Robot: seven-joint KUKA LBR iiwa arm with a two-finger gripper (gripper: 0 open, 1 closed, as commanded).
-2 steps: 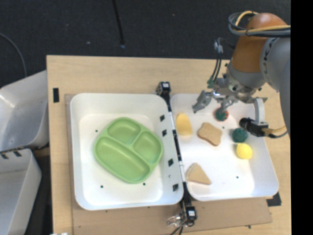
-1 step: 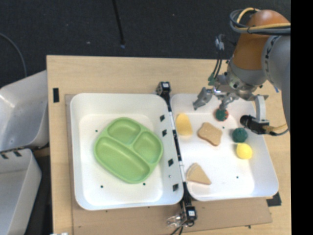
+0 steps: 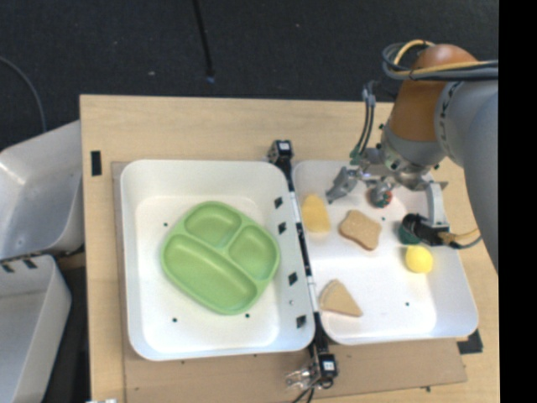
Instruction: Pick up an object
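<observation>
while the grey arm (image 3: pixel 474 141) with its orange band reaches in from the upper right of the frame, its gripper (image 3: pixel 369 183) hangs over the upper part of the right bin (image 3: pixel 445 300), close to that bin's top rim. whether the gripper is wide or narrow cannot be told from this slant, and nothing is seen held in it. four loose things lie in the right bin, all lower in the frame than the gripper. nearest is a tan bread slice (image 3: pixel 360 229), lying flat just below the gripper and apart from it. a pale yellow block (image 3: pixel 315 214) lies to the lower left of the gripper, near the bin's left wall and just left of the bread slice without touching it. a round yellow ball (image 3: pixel 419 259) sits to the lower right of the gripper, toward the bin's right side. a tan wedge (image 3: pixel 339 299) lies well below the gripper, near the bin's lower left corner, its point turned toward the top of the frame. the left bin (image 3: pixel 151 326), in the middle of the frame, bears a green plate (image 3: pixel 220 257) divided into three compartments, lying flat and slightly turned. both bins rest side by side on a pale wooden bench (image 3: pixel 168 124).
</observation>
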